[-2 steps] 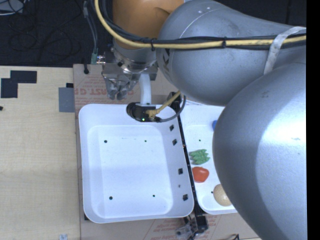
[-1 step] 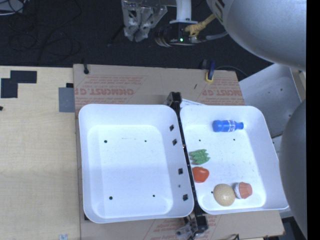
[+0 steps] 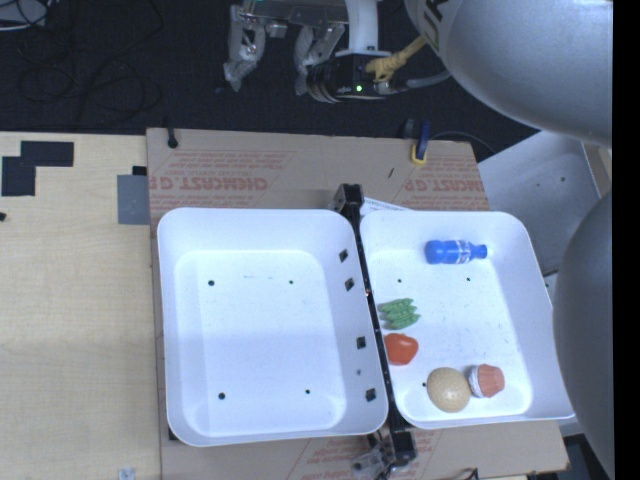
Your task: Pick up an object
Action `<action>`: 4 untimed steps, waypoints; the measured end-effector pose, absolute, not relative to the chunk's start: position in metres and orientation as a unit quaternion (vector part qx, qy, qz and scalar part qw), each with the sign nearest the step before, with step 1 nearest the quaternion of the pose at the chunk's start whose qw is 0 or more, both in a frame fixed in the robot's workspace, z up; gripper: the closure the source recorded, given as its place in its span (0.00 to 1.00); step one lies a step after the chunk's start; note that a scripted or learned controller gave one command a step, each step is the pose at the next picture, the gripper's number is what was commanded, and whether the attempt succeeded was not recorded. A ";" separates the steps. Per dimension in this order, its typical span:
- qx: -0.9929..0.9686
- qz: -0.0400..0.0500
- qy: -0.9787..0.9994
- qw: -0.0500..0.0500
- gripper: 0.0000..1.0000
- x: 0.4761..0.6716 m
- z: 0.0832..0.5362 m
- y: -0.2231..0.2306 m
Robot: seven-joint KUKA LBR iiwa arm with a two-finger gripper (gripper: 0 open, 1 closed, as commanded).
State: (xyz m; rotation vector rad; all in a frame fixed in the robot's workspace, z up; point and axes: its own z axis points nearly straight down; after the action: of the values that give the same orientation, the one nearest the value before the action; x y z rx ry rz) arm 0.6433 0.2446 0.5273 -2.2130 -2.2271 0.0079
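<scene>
Reaching in from the right, the grey arm [image 3: 520, 38] fills the upper right corner, and its end effector [image 3: 272, 60] hangs at the top of the view above the dark background, well apart from both bins, with its two fingers [image 3: 241, 56] spread wide and nothing between them. Below lies the surface [image 3: 70, 318], pale wood, carrying a cardboard sheet [image 3: 300, 168]. On that sheet sit the left bin [image 3: 170, 268] and the right bin [image 3: 520, 258], touching along a black clip strip. The right bin holds a blue bottle [image 3: 455, 252] lying on its side near the far wall, a tan ball [image 3: 449, 389] just beside a small orange and white object [image 3: 487, 380], a green leafy piece [image 3: 399, 314] and a red piece [image 3: 400, 349].
</scene>
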 end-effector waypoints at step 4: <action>-0.706 0.003 -0.708 0.001 0.00 0.474 0.538 0.243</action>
State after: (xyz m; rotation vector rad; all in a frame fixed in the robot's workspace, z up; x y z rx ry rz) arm 0.4736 0.2431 0.5378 -2.2158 -2.2232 0.0082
